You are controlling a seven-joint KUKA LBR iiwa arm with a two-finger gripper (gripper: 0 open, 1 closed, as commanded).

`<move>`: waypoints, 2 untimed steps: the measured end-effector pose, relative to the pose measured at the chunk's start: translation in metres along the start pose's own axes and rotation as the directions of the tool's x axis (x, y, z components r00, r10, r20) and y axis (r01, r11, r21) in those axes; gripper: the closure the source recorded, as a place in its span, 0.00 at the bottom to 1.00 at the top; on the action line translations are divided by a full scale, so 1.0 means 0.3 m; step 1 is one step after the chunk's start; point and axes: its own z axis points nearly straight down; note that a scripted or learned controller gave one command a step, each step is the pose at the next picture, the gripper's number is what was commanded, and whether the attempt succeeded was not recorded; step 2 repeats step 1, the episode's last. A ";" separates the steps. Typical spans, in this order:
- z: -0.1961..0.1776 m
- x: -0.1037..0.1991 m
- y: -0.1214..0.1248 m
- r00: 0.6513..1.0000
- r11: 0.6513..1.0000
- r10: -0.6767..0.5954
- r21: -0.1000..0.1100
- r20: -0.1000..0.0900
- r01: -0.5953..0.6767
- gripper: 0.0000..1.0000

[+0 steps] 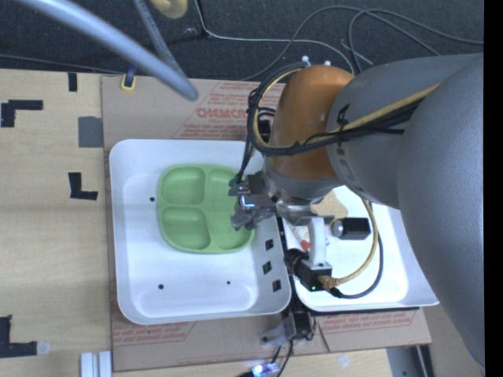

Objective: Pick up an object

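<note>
A light green divided plate [192, 206] lies flat in the upper middle of the left bin [189, 293]. My gripper [245, 204] hangs over the plate's right edge, near the wall between the two bins, and the wrist hides how it meets the plate. The orange band of the arm [306, 124] sits just above and to the right of it.
The arm covers much of the right bin [393, 285], where a tan piece [338, 205] peeks out beside the wrist. A yellow hose and cables [354, 269] loop over that bin. Both bins rest on cardboard [220, 108]. A grey bar [102, 34] crosses the upper left.
</note>
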 end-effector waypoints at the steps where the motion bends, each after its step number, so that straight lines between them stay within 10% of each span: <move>1: 0.001 -0.005 0.001 1.000 1.000 0.002 0.000 0.001 -0.002 0.00; 2: 0.001 -0.005 0.001 1.000 1.000 0.002 0.000 0.001 -0.002 0.00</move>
